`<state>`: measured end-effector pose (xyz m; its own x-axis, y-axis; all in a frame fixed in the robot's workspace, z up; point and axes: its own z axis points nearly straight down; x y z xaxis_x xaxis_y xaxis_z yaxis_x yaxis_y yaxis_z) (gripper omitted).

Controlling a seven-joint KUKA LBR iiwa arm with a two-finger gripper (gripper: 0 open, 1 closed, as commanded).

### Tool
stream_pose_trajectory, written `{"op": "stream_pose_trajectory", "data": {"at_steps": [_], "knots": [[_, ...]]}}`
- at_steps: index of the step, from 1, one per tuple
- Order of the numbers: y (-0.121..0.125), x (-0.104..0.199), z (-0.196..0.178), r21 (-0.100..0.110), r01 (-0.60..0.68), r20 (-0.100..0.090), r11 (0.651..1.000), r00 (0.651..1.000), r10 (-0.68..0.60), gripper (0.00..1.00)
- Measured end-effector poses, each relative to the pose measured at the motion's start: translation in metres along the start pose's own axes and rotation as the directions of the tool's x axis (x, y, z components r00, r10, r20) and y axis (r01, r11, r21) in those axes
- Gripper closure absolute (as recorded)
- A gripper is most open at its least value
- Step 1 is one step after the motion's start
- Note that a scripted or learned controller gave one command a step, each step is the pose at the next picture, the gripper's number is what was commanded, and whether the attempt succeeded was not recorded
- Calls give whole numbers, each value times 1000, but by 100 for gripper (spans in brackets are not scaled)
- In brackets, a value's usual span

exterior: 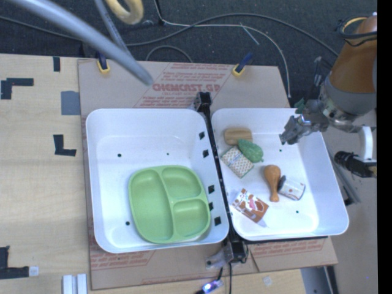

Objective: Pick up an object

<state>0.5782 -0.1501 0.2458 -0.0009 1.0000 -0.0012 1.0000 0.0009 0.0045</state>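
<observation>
The right bin holds several small items: a tan bread roll, a green leafy piece, a checkered packet, a brown drumstick, a small silver can and a red-and-white packet. My gripper hovers over the bin's upper right part, right of the bread roll and above the drumstick. I see nothing between its dark fingers.
The left bin carries a green divided plate. A black divider clip sits between the bins at the back. Cables and a grey pole cross the top. The arm's orange band is at the far right.
</observation>
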Motion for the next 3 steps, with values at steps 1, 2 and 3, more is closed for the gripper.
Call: {"op": "stream_pose_trajectory", "data": {"at_steps": [1, 2, 3], "knots": [[1, 0, -16, 3, 1, -1, 1000, 1000, -1, 100], [-9, 59, -17, 5, 6, -3, 1000, 1000, -6, 100], [-7, 117, -2, 7, 6, -3, 1000, 1000, -6, 100]]}}
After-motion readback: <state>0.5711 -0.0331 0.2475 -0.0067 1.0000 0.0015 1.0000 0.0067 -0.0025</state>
